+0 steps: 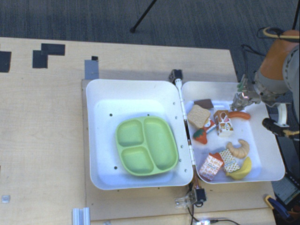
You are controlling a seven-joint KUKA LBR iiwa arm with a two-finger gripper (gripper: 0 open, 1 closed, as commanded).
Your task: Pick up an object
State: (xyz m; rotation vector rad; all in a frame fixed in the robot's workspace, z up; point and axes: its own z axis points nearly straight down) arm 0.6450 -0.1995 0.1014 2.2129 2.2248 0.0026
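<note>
The right bin (269, 146) holds several toy foods. A toast slice (199, 116) and a brown square (203, 103) lie at its back left. An orange-red sausage (240, 116) lies at the back, beside a small white and red box (224, 124) and a carrot (202, 136). Toward the front are a croissant (239, 148), a checkered cracker (229, 159), a red packet (211, 166) and a banana (242, 168). My gripper (241, 101) hangs over the bin's back right part, just above the sausage's far end. Nothing shows in its grasp.
The left bin (101, 125) holds a green three-part plate (147, 145). A metal divider with a black clamp (176, 75) separates the bins. The grey arm with its orange band (277, 60) comes in from the right. Cables lie at the bench's front edge (197, 198).
</note>
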